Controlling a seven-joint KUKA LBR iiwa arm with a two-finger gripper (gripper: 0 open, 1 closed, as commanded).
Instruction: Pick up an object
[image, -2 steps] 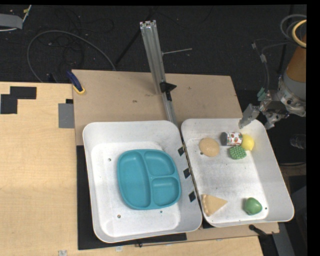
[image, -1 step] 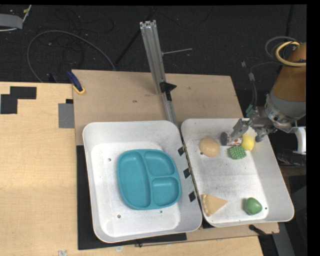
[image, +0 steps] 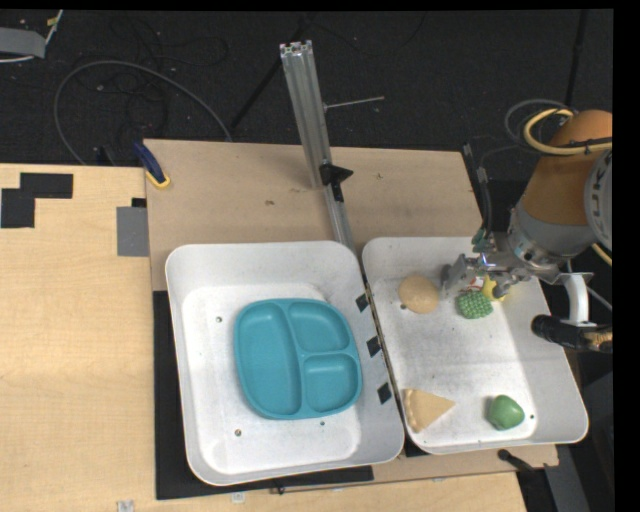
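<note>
— Camera view had the gripper where?
— At three o'clock in the right bin, fingers pressed around the green-and-yellow toy, beside a tan bun.

left bin: white, shallow, with a teal divided tray sitting in the middle
bench: light wood
back: slanted metal post, loose black cable on dark floor
</note>
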